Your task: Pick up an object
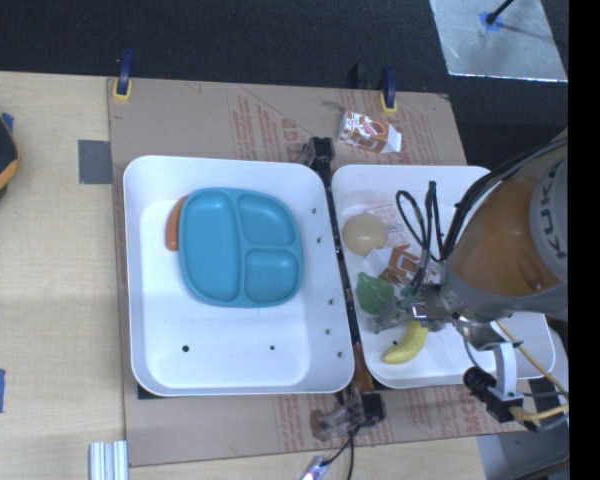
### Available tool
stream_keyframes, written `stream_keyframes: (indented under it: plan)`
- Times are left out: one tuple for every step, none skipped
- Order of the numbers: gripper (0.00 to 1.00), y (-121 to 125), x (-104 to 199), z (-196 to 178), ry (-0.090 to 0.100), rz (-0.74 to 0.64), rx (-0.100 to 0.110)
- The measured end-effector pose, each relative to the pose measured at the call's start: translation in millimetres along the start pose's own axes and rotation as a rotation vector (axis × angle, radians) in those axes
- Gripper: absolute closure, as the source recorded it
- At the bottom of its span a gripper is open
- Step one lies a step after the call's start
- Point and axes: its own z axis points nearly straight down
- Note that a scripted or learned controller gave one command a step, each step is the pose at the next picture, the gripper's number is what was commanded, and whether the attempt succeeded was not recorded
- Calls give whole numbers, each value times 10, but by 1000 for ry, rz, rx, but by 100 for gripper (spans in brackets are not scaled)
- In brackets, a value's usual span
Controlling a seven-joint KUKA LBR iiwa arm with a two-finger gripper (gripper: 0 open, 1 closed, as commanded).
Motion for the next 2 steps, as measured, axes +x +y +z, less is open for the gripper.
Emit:
stream_keyframes:
  plan:
    - [100, -2, -9, -102, -1, -5, 1]
    - [100, 547, 420, -1013, 0, 1, -3]
